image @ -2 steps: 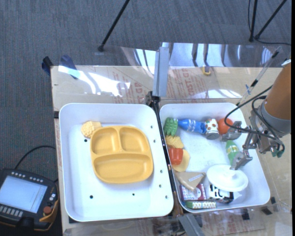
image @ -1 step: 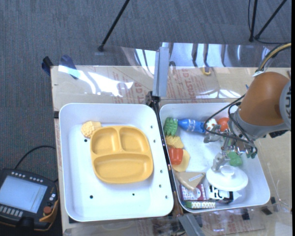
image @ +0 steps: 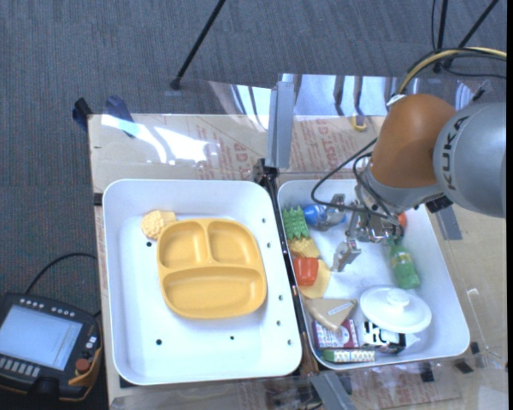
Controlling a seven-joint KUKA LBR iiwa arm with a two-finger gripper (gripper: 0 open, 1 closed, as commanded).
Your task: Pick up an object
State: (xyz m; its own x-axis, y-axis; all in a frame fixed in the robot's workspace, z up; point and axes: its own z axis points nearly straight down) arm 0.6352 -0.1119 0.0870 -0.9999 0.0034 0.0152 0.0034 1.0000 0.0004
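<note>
Nearest the camera, in the right bin [image: 451,314], a packet with unreadable print [image: 346,338] is lying along the front wall, with a white lidded bowl [image: 396,309] and a tan wedge [image: 332,312] just behind it. Farther back, a red and yellow toy [image: 307,263], a green block [image: 295,222] and a green bottle [image: 403,266] are sitting around a bare patch of floor. The jaws [image: 348,254] are hanging over that patch, between the red toy and the bottle, parted a little with nothing between them. No object has been picked yet; this looks like the reach before a grasp. The next move likely calls for lowering onto one nearby piece and closing. In the left bin [image: 128,314], a yellow divided plate [image: 211,267] is resting beside a small yellow lump [image: 156,223]. On the far tabletop [image: 188,148], red printing is showing, too blurred to read. "KU" is visible on the arm [image: 462,156].
</note>
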